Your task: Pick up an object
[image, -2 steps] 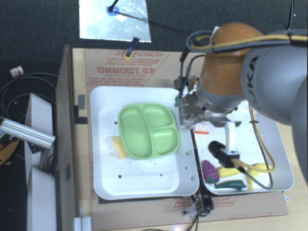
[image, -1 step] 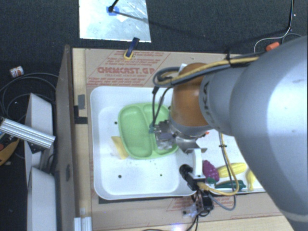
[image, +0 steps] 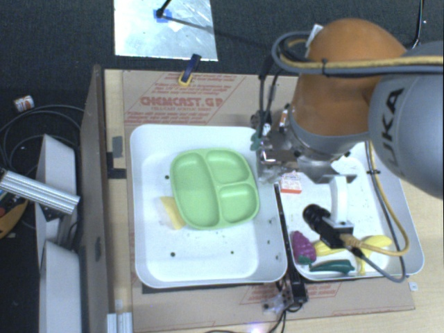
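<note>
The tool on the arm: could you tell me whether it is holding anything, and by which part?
It cannot be told: the arm's wrist hides the tool, above the right bin.

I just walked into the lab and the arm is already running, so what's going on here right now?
A KUKA arm reaches in from the right and hangs over the seam between two white bins. The left bin holds a green divided plate with a pale yellow piece tucked under its left edge. The right bin holds small items near its front: a purple toy, a yellow one, a green piece. Nothing looks lifted yet.
</note>
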Available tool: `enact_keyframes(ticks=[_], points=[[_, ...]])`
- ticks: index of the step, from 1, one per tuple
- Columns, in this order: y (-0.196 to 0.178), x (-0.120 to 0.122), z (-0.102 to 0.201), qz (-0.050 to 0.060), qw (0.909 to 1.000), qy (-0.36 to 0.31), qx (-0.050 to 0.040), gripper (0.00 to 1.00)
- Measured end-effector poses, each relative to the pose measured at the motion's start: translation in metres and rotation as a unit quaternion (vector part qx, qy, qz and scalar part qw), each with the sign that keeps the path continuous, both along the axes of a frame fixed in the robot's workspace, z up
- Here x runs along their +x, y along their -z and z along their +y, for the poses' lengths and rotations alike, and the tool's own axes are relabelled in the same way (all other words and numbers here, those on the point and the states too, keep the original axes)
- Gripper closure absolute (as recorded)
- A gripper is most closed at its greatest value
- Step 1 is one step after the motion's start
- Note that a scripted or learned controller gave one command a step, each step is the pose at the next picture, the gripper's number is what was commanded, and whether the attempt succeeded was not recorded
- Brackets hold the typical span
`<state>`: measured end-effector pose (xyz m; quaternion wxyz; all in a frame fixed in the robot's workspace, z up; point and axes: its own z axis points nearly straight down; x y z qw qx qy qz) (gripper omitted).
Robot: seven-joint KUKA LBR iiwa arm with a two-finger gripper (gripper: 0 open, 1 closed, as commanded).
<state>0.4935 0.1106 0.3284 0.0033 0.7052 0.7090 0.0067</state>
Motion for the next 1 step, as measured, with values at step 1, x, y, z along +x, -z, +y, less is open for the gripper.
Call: enact_keyframes(ticks=[1], points=[[0.0867,-0.0039,0.0507,0.01,0.9999,-0.002,-0.0024,1.0]])
